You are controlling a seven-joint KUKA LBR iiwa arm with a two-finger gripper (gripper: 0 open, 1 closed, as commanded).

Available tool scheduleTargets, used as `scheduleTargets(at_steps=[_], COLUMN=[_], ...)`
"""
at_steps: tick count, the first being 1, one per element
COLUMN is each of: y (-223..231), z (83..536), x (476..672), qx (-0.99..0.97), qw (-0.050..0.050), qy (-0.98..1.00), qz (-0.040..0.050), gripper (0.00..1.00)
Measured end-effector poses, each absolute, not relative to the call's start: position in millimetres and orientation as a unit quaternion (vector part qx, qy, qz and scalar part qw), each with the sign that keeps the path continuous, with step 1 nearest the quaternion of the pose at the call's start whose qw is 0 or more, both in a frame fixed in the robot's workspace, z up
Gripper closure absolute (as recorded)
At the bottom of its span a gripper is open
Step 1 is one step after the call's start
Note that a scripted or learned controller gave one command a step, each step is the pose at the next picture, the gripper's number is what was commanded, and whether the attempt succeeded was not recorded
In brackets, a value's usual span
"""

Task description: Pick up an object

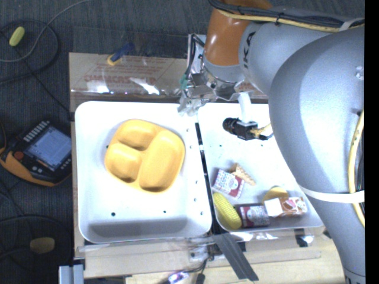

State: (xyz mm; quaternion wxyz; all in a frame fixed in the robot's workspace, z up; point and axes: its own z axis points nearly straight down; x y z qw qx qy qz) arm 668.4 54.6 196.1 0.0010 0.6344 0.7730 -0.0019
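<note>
The claw [190, 102] hangs at the far end of the two bins, right over the place where their back rims meet the dividing wall. We cannot tell whether it is wide or narrow, and we see nothing held in it. The grey arm [308, 81] with its orange band reaches in from the right and covers the far right corner of the right bin [237, 152].

In the left bin [89, 176] lies a big yellow loaf [144, 154] made of three rounded lobes, a little towards the far side of the middle. It is nearly as wide as it is long, so we read no clear long axis.

The smaller things crowd the near half of the right bin, well apart from the claw. A yellow corn cob [227, 210] lies just beside the dividing wall, its long axis running from far-left to near-right. A dark red can [253, 215] lies on its side against the cob, its long axis across the bin. A red and white packet [228, 183] lies flat just beyond the cob, and a small white and red carton [286, 206] sits to the right of the can.

Both bins rest on the brown worktop [106, 70].
</note>
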Motion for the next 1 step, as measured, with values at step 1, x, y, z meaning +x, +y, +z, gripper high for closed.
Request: scheduleTargets(at_steps=[1], y=[56.7], z=[182.7], x=[668.2], qx=[0.598], qw=[0.001], qy=[0.801], qz=[-0.0021], gripper=[1.00])
